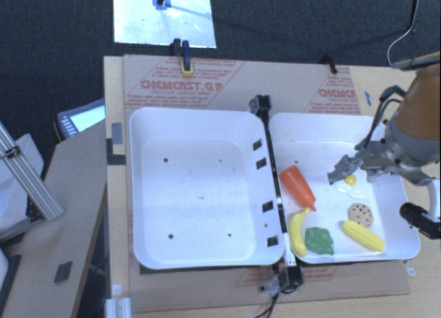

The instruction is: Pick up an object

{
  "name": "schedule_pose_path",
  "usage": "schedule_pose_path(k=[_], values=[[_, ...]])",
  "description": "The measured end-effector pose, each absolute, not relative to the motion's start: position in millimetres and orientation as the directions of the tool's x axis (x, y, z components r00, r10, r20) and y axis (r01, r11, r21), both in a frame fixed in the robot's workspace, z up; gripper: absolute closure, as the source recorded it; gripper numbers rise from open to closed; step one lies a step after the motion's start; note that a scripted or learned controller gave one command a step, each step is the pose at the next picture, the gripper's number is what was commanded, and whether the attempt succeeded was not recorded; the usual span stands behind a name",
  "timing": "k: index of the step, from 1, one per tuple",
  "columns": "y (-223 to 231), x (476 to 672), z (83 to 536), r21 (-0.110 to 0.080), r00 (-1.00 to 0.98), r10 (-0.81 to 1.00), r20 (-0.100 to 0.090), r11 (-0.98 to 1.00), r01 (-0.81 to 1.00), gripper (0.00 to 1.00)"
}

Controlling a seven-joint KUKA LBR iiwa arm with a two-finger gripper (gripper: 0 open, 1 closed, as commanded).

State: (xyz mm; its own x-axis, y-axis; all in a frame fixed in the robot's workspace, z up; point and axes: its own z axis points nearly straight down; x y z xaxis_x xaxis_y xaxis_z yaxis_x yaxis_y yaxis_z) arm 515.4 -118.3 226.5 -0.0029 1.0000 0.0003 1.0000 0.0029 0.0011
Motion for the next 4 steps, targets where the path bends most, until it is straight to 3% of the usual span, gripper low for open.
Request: schedule_pose_path(k=[1, 2, 3, 4], values=[[-19.6, 525.7, 276.2, 0.008, -0.015, 1.0, 0.003, 0.015, 1.0, 0.0], [-46.6, 538.2, 179.4, -0.004, 0.001, 1.0, 0.0, -0.001, 1.0, 0.0], [6.9, 531.3, 183.9, -0.001, -0.009, 1.0, 0.002, 0.009, 1.0, 0.0], [2.9, 550.7, 184.6, 0.003, -0.004, 1.0, 0.0, 0.004, 1.0, 0.0]])
